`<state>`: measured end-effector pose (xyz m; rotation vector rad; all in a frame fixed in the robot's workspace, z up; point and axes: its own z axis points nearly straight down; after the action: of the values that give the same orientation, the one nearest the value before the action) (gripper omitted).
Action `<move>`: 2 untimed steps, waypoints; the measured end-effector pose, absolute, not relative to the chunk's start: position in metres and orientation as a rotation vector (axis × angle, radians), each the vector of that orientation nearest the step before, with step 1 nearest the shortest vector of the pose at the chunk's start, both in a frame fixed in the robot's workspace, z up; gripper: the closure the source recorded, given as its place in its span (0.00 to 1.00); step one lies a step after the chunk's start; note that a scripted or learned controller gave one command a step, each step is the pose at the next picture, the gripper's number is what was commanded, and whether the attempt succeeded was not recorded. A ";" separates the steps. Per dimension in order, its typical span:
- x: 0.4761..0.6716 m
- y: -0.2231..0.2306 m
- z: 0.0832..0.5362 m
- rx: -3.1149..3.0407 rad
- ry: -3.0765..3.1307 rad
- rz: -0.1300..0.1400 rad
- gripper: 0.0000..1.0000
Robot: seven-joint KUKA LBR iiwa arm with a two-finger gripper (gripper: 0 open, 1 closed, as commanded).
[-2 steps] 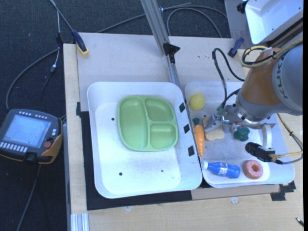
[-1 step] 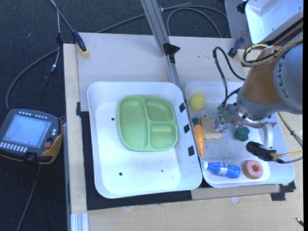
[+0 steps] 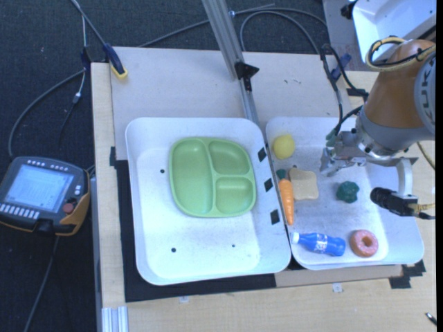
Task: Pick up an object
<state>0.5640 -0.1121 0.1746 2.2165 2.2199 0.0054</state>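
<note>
The right bin (image 3: 414, 249) holds a yellow ball (image 3: 284, 146), a tan bread slice (image 3: 304, 184), an orange carrot (image 3: 286, 200), a dark green lump (image 3: 348, 191), a blue bottle (image 3: 320, 243) and a pink donut (image 3: 364, 242). My gripper (image 3: 337, 160) hangs over the bin's upper middle. It is right of the ball, just above the bread slice and up-left of the green lump. I see nothing held under it.
The left bin (image 3: 156, 251) carries a green divided plate (image 3: 212, 176). A slanted metal pole (image 3: 225, 26) rises from between the bins. A black fitting (image 3: 391, 200) with cables hangs off the arm over the right bin. A teach pendant (image 3: 41, 196) lies far left.
</note>
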 end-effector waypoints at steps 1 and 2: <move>0.565 -0.112 0.229 2.216 2.220 0.006 1.00; 0.566 -0.112 0.254 2.218 2.221 0.004 1.00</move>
<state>0.5663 -0.1117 0.2539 2.2176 2.2210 0.0038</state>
